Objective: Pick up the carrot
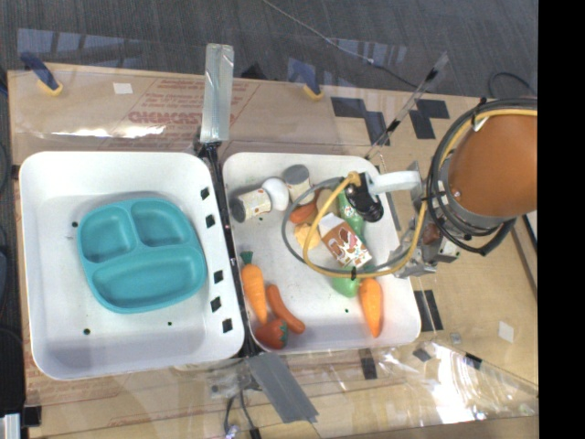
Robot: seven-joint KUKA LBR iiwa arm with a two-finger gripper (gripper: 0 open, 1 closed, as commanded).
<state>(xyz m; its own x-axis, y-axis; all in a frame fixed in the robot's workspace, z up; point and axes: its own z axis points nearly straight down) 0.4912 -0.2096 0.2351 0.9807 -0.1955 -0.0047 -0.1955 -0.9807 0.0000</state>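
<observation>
Two orange carrot-like pieces lie in the right bin (274,167). One carrot (370,306) rests near the front right corner, pointing toward the front, with a green piece (345,286) at its upper left. A second carrot (253,293) lies along the bin's left wall. My gripper (428,256) hangs under the orange-banded wrist (492,163) at the bin's right rim, just up and right of the corner carrot. The wrist hides the gripper's lower part. I see nothing held.
The right bin also holds a red pepper (279,323), a printed packet (345,243), a small can (251,204), a white ball (274,190), a grey cylinder (295,176) and an orange piece (304,214). The left bin (37,245) bears a teal divided tray (139,254).
</observation>
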